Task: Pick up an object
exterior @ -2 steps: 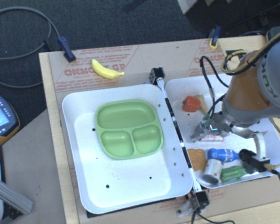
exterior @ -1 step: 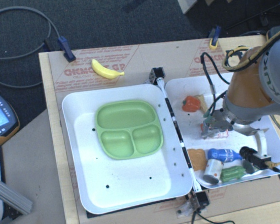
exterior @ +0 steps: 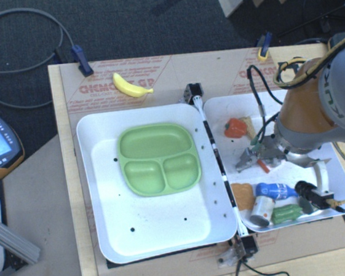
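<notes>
Dark carpet surrounds the bench (exterior: 78, 176), which carries two white bins side by side. On the left bin (exterior: 108, 222) a green divided plate (exterior: 159, 157) lies near the far edge. Small objects crowd the right bin (exterior: 230, 104): a red item (exterior: 236, 127) near its far left corner, a blue bottle (exterior: 275, 189) and a green item (exterior: 286, 214) along its near edge. The gripper (exterior: 249, 158) hangs low over the right bin's middle, probably to choose one object; whether it holds anything I cannot tell.

Bright, even overhead light, soft shadows, mild glare on white bins (exterior: 102, 173), slightly soft focus.
</notes>
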Action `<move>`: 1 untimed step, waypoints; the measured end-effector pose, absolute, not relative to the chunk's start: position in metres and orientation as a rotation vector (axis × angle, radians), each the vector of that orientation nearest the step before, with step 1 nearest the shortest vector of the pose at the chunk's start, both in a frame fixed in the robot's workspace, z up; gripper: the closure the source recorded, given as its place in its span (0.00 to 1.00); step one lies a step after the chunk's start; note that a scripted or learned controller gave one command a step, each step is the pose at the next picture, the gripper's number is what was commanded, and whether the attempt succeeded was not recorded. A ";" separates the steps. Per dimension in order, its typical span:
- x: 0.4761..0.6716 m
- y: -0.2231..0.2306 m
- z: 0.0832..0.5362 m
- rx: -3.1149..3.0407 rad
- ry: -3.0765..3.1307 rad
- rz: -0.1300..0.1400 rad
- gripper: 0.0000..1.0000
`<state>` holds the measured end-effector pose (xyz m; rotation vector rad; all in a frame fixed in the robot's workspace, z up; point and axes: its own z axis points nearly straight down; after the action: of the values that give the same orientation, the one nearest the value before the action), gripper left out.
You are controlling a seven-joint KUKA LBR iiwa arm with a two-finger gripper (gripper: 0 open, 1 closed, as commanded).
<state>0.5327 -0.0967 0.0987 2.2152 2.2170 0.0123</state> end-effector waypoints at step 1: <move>0.533 -0.097 0.109 2.214 2.214 0.014 1.00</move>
<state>0.5334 -0.0972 0.1092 2.2136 2.2137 0.0135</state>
